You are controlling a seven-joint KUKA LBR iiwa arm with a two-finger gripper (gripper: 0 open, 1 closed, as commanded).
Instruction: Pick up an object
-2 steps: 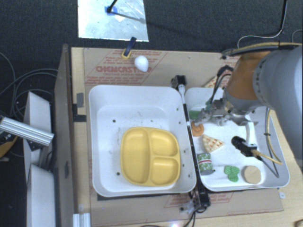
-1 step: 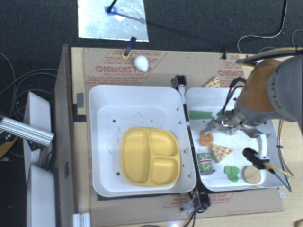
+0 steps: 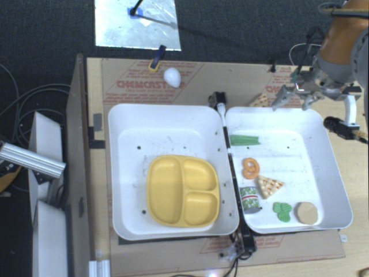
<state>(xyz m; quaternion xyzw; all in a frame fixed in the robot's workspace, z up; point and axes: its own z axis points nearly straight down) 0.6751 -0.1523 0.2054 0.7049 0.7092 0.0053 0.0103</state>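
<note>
**Arm poised above the right bin, nothing taken**

The gripper (image 3: pixel 295 98) hangs spread and empty past the right bin (image 3: pixel 328 154) rim at twelve o'clock. The approach is just starting; it must descend inward. Nearest lies the green strip (image 3: pixel 244 139), long axis three-to-nine, at eleven o'clock inside.

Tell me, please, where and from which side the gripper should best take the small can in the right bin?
Probably across the can's rounded sides, from straight above. It seems to lie by the right bin's left wall, so fingers should straddle it near-to-far, away from the pizza slice.
</note>
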